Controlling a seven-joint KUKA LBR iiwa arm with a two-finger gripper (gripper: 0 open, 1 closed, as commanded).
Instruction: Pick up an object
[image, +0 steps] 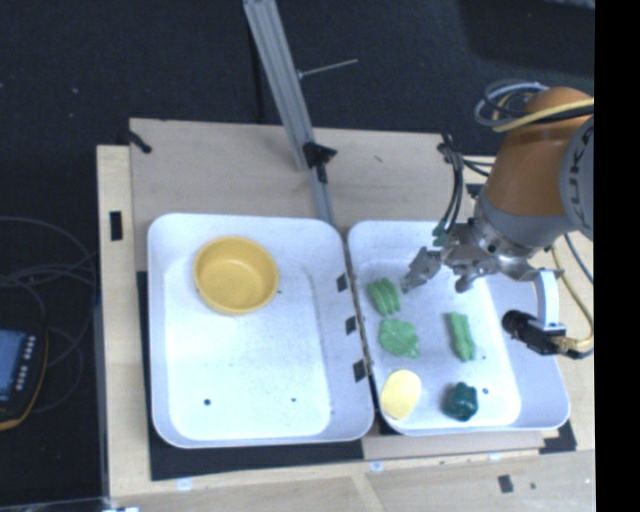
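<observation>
My gripper (440, 275) hangs open over the upper part of the right bin (540, 395), with nothing between its two fingers. Left of it and a little lower lies a green pepper-like piece (384, 296). A leafy green piece (400, 337) sits below that one. A long green piece (461, 335) lies under the gripper's right finger, lower in the bin. Near the bin's front edge rest a pale yellow lemon-like object (401, 393) and a dark green round piece (461, 401).
A yellow bowl (236, 274) stands in the upper left of the left bin (250, 400). A grey metal pole (288, 90) slants down to the divide between the bins. Cables and a black fitting (530, 330) hang by the arm at right.
</observation>
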